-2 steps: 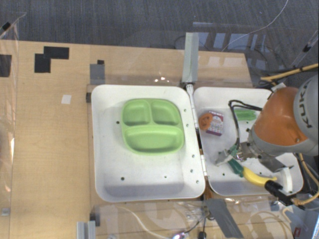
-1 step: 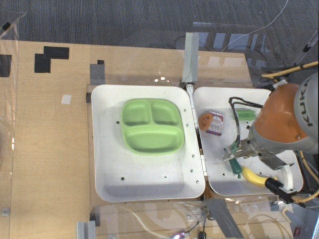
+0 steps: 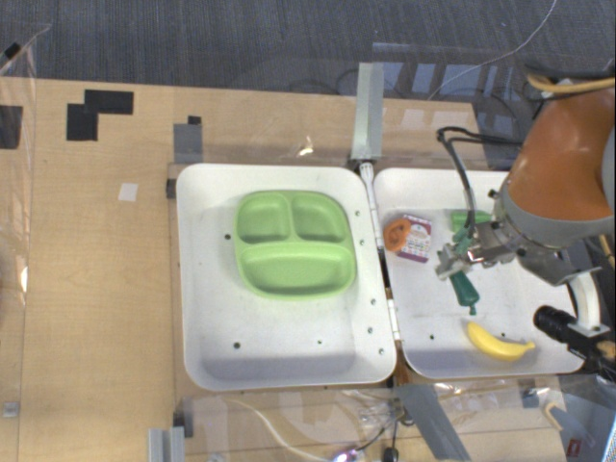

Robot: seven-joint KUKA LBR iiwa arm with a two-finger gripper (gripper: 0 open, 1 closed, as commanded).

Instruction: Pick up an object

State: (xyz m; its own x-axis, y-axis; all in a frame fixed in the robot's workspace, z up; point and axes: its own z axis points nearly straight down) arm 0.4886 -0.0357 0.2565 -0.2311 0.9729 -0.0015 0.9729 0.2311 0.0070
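Though its printed label is unreadable, a packet [image 3: 411, 237] lies beside the tool [image 3: 452, 261]

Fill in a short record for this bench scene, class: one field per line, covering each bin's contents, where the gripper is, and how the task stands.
left bin: holds a green divided plate, three compartments, lying flat
right bin: holds a banana, a small snack packet and a green item
banana position: near the front edge, lying apart from the other things
packet position: by the bin's left wall, towards the back
gripper: over the right bin, just above the green item
task status: no object seen lifted
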